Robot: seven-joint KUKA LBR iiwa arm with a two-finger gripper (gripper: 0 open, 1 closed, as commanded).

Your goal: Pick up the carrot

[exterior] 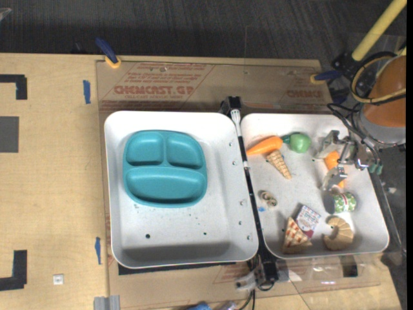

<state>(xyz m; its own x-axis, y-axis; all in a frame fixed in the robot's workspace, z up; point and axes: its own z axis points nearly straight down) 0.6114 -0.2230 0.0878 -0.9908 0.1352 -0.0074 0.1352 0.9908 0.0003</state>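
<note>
The carrot (264,145) lies apart from the tool (340,161), whose grip state cannot be told; it should approach squarely.

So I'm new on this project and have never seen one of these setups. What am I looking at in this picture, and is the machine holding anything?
One camera fixed above the bench looks down at a slant on two shallow white bins side by side. The left bin holds a teal divided plate. The right bin holds toy food: the carrot, a green ball, an ice-cream cone, a pizza slice and a few other small pieces. The robot arm, grey with an orange band, reaches in from the right. Its gripper hangs over the right bin, apart from the carrot. The metal parts are too cluttered to tell whether it grips anything.
</note>
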